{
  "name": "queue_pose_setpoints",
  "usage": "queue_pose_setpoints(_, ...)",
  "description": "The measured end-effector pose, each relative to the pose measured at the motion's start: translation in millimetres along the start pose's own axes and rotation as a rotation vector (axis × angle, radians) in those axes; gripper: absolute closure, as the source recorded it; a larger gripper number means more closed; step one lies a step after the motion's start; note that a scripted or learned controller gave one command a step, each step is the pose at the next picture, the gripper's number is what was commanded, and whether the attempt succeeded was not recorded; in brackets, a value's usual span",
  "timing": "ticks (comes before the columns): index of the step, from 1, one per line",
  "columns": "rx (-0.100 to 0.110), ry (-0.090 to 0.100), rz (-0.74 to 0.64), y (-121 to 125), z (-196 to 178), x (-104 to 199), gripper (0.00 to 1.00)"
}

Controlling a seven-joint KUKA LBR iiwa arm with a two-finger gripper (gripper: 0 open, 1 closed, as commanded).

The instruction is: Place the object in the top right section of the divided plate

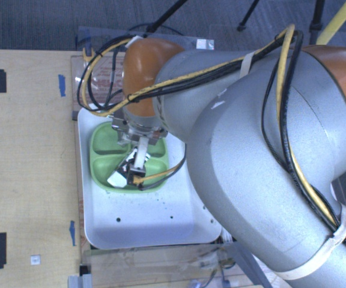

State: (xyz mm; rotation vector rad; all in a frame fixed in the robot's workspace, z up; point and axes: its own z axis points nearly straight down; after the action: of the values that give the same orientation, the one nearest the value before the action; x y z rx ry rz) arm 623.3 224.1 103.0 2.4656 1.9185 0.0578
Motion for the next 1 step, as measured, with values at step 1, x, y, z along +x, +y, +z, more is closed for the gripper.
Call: queue_pose_setpoints(1,-0.011,0.006,-0.133,-40.2,-3.8,-10.1,1.00)
